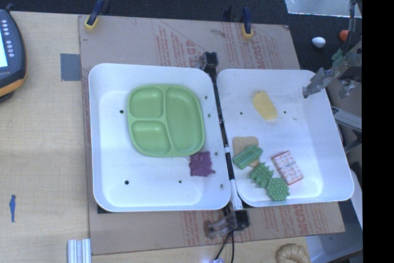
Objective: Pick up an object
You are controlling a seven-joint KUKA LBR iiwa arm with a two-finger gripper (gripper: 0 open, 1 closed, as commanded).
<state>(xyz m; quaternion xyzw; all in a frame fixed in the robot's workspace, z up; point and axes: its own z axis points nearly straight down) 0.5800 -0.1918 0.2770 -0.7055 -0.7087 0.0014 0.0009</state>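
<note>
two white bins side by side: left bin (98,132) with a green plate (166,120) and a purple lump (201,164); right bin (320,132) with a yellow piece (265,105), green toys (261,172), a small red box (287,167). gripper (315,85) near the right bin's top corner.

Two white bins: the left bin (104,132) and the right bin (320,132). One green divided plate (166,120), one purple piece (201,164), one yellow item (265,105), one small red-and-white box (287,167). Three clamps along the board: one (95,14), another (247,23), a third (226,225).
</note>
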